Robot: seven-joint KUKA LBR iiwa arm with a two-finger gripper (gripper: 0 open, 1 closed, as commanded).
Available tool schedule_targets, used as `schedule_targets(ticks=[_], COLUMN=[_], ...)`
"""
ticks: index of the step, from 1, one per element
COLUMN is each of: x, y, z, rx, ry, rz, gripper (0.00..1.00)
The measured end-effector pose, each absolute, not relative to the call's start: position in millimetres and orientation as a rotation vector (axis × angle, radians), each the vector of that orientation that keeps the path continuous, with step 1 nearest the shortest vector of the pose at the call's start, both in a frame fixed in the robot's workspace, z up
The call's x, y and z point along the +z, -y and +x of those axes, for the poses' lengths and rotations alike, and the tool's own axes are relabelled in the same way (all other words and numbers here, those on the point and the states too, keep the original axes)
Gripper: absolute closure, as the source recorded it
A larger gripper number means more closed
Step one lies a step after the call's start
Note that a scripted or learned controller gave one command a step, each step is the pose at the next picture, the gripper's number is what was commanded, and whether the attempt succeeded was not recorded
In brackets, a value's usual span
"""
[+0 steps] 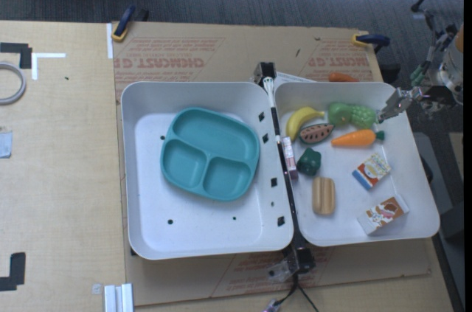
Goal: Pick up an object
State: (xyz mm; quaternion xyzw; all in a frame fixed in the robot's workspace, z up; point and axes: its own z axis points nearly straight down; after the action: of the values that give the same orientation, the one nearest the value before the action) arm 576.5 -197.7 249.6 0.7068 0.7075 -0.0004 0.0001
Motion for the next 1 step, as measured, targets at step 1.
schedule_targets(ticks=[1], x=[145.9], y=[183.9], z=[531.6], rx=[-0.001], ry=[-2.219], rz=[2.225], gripper=[0.0])
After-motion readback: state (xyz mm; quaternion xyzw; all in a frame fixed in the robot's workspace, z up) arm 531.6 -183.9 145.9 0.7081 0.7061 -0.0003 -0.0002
